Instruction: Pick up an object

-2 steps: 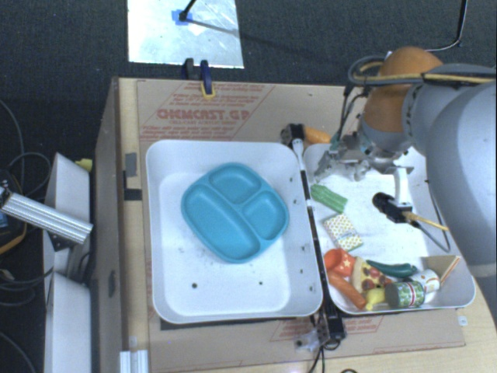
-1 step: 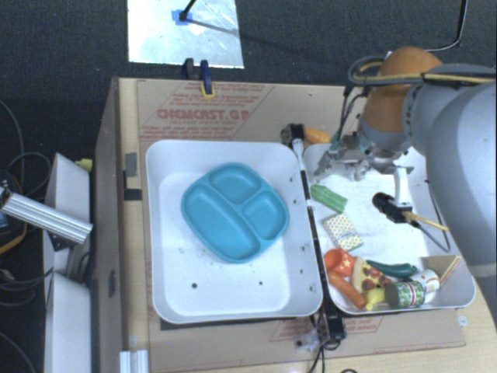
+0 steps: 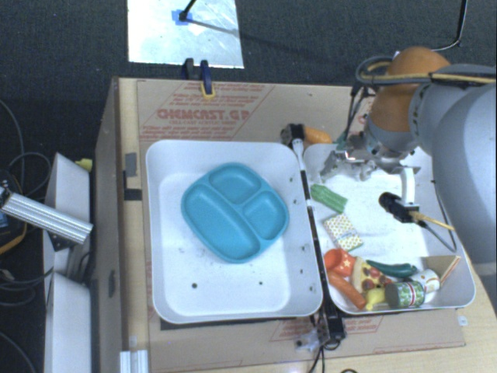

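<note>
My gripper (image 3: 339, 164) hangs over the far left corner of the right bin (image 3: 454, 294), at the end of the grey arm with its orange band. It holds nothing that I can see. Just in front of it a green block (image 3: 329, 198) lies on the bin floor, a little apart from the gripper. Closer to the front is a small yellow-and-white checked packet (image 3: 342, 231). A heap at the bin's front holds a red pepper (image 3: 338, 260), a carrot (image 3: 350, 291), a dark green vegetable (image 3: 393, 270) and a small can (image 3: 408, 293).
The left bin (image 3: 178, 301) holds a blue divided plate (image 3: 234, 211). An orange item (image 3: 318, 136) rests by the far rim between the bins. A tan wooden piece (image 3: 448, 266) sits at the right bin's front right. Bare floor lies in the right bin's middle.
</note>
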Controlling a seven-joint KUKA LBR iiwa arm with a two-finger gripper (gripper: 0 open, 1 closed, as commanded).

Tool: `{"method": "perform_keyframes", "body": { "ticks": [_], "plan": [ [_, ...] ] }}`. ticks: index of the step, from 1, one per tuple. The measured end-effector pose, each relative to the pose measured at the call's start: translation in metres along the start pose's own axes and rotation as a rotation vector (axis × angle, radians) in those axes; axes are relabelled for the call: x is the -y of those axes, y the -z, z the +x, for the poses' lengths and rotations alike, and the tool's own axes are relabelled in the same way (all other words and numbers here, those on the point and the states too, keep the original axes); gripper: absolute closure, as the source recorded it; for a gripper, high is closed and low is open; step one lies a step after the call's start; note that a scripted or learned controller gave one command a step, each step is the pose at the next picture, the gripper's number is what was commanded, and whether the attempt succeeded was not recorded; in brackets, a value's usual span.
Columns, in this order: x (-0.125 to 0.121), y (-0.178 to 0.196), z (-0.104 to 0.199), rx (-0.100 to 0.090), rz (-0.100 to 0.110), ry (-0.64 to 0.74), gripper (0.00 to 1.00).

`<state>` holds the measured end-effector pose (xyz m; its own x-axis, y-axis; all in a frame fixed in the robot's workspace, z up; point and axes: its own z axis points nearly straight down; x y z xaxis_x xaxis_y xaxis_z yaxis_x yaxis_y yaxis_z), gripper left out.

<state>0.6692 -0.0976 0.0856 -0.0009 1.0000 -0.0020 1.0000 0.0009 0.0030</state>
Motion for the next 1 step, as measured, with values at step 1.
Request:
{"method": "perform_keyframes", "body": {
  "ticks": [1],
  "plan": [
    [0.0046, -0.0008, 0.0056, 0.000, 0.001, 0.002, 0.00]
  ]
}}
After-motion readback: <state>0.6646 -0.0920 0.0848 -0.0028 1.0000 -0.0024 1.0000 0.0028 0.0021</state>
